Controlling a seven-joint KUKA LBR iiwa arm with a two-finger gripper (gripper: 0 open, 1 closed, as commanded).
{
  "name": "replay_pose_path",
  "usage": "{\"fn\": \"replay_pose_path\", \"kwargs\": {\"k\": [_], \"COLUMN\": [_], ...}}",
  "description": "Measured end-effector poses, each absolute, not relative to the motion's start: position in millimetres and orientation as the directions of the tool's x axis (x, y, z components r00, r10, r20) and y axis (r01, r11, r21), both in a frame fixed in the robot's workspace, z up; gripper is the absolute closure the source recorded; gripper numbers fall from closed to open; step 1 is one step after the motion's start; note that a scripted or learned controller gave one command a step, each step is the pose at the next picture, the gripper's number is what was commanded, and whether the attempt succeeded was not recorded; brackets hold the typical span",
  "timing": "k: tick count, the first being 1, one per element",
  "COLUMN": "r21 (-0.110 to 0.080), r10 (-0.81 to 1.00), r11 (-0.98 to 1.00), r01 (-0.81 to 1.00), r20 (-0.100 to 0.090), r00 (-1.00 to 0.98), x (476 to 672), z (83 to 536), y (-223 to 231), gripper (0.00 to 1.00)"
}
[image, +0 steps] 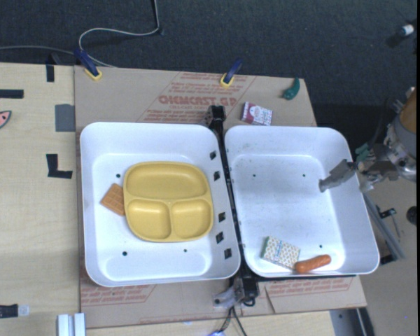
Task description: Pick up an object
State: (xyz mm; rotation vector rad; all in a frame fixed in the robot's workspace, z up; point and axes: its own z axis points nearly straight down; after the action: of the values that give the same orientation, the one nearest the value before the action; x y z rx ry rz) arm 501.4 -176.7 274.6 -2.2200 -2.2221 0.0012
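Camera view: the arm is mostly cut off at the right edge; its gripper (334, 178) reaches over the right bin (350, 156), and whether it is wide or narrow cannot be told. An orange carrot-like piece (313, 263) and a patterned packet (280, 253) lie at that bin's near edge. A yellow divided tray (169, 200) in the left bin (98, 145) partly covers a brown cracker-like piece (113, 199).

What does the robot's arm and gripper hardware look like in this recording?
At the right edge, the arm shows a little orange-tan above a pale grey, metallic wrist block. The gripper juts out as a slim grey finger over the right bin. A small teal part sits near the wrist. Finer detail is too blurred.
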Motion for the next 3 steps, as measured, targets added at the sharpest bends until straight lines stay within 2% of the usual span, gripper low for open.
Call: {"fn": "replay_pose_path", "kwargs": {"k": [1, 2, 3], "r21": [-0.004, 0.0, 0.003], "r10": [1.0, 1.0, 1.0], "r11": [0.001, 0.0, -0.002], "r01": [1.0, 1.0, 1.0], "r20": [0.002, 0.0, -0.001], "r00": [-0.001, 0.0, 0.002], "x": [483.0, 483.8, 484.4], "z": [145.5, 85.7, 95.6], "y": [-143.6, -97.6, -98.4], "gripper": [0.0, 0.0, 1.0]}}
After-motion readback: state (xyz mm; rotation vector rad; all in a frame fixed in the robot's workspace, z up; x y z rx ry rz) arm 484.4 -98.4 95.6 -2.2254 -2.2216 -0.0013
